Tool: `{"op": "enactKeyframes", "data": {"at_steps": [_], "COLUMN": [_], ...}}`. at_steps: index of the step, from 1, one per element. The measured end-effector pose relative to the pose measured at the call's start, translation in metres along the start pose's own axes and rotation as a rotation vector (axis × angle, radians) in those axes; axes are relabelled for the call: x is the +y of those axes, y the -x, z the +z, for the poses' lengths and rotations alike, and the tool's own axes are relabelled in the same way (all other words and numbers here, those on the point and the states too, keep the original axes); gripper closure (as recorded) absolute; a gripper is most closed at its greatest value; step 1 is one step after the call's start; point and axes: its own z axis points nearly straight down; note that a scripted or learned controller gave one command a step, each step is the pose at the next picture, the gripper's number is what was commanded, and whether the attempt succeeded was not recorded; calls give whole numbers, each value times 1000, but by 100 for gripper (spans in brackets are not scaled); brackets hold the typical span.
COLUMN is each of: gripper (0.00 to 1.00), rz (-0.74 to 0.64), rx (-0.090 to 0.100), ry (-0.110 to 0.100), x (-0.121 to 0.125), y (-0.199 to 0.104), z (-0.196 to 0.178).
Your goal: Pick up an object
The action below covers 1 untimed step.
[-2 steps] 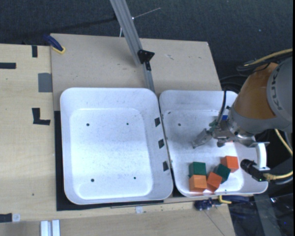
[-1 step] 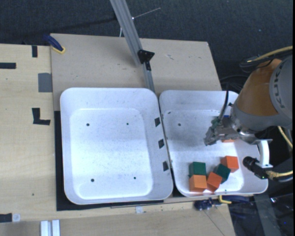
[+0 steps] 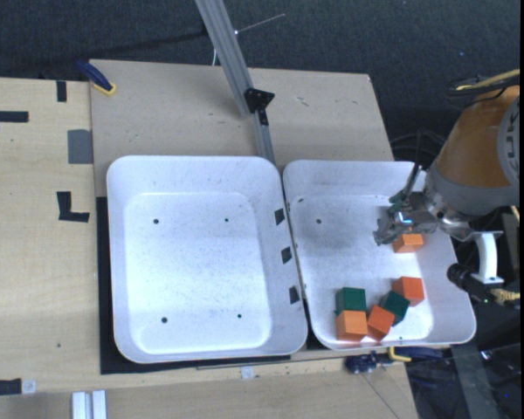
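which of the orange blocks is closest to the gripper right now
The lone orange block in the right bin, directly beside the gripper; the other orange blocks cluster near the bin's front edge.

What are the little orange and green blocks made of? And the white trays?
The orange blocks and green blocks look like painted wood or hard plastic: flat faces, sharp corners, a dull, even colour. The view leaves open which. The white bins look like thin moulded plastic: smooth, with rounded corners and a raised rim.

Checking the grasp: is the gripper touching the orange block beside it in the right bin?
Cannot tell. In the camera view the gripper overlaps the orange block's upper edge, so neither contact nor a gap shows plainly.
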Motion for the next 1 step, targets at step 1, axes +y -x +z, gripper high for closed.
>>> {"op": "enactKeyframes", "data": {"at_steps": [1], "gripper": [100], "rz": [-1], "rx": [0], "ry": [1], "x": [1], "y": [0], "z": [-45]}}
